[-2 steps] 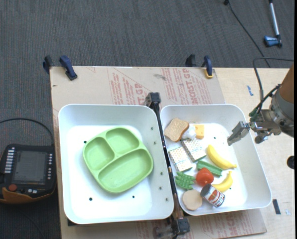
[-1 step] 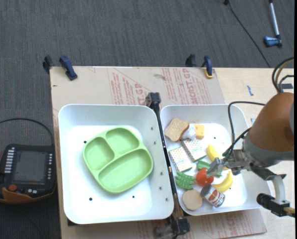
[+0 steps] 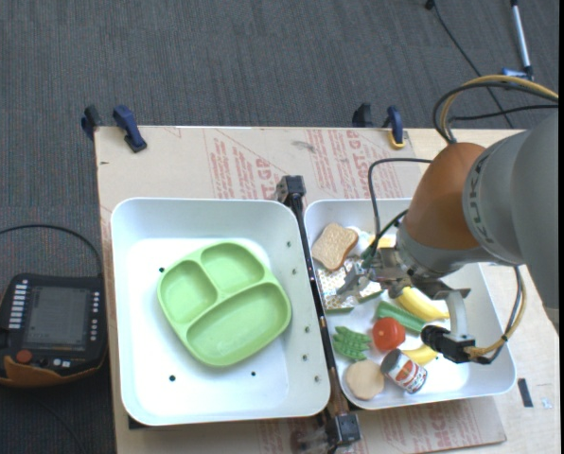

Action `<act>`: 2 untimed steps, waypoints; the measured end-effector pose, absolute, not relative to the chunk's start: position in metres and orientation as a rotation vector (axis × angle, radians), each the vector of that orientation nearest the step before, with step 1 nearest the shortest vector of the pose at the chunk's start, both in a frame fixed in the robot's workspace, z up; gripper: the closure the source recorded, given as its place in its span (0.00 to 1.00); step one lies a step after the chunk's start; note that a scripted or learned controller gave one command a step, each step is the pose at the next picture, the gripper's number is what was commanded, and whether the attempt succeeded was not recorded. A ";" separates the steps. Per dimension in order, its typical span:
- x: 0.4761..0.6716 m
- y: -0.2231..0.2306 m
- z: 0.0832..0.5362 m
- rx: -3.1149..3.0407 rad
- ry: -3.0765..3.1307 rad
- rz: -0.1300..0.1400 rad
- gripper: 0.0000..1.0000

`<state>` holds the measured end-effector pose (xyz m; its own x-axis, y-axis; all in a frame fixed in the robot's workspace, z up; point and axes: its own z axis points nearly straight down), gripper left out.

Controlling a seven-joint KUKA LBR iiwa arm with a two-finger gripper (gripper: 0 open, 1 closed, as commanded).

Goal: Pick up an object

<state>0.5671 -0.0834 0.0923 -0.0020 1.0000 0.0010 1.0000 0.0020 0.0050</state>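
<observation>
Mostly gripper low in crowded right bin near divider; grip state unclear; left bin roomy.

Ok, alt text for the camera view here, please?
A grey arm reaches from the right, its gripper low over toy food in the right bin: bread, a banana, a tomato, a can. The left bin holds a green tray.

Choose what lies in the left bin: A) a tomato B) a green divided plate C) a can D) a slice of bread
B: the green divided plate lies in the left bin; the bread, tomato and can are in the right bin.
</observation>
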 end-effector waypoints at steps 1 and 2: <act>0.568 -0.082 0.103 2.223 2.221 0.012 1.00; 0.568 -0.082 0.102 2.225 2.220 0.012 0.00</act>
